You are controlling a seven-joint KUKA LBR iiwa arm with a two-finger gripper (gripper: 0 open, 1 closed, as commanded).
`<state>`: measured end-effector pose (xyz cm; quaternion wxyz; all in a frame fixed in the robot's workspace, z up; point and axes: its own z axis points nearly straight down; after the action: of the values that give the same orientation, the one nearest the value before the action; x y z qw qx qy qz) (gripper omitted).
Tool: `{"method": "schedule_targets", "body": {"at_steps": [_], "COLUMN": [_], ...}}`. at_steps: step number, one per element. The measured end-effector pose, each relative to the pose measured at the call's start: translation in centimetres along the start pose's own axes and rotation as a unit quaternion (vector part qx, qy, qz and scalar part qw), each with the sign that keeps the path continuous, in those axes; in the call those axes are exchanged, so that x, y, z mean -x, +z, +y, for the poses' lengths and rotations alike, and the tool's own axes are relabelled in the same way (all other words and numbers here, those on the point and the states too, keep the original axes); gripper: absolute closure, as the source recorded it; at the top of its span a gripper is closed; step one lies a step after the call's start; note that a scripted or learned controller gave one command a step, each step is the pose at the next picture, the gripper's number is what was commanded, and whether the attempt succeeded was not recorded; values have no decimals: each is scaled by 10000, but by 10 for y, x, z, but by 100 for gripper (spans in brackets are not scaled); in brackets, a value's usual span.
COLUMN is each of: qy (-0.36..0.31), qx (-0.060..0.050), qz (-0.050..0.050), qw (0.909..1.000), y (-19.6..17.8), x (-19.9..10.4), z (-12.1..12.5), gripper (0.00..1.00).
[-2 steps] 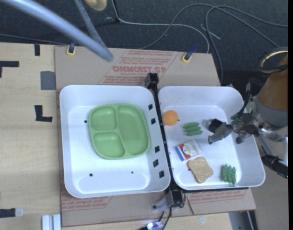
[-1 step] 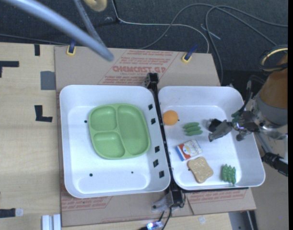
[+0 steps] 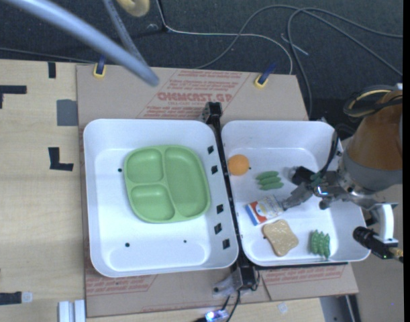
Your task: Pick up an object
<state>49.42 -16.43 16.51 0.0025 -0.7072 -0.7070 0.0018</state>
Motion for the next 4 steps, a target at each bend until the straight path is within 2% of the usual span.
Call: {"method": "schedule_targets", "body": {"at_steps": [2,3,4], "qy": [-4,-13,-10], "qx": [34,67,44], "qz": [4,27,-11], "qw": [10000,10000,10000], "y": [79,64,18], "x": [0,-2,-4], "z": [1,4,12], "gripper": [0,100,100]}}
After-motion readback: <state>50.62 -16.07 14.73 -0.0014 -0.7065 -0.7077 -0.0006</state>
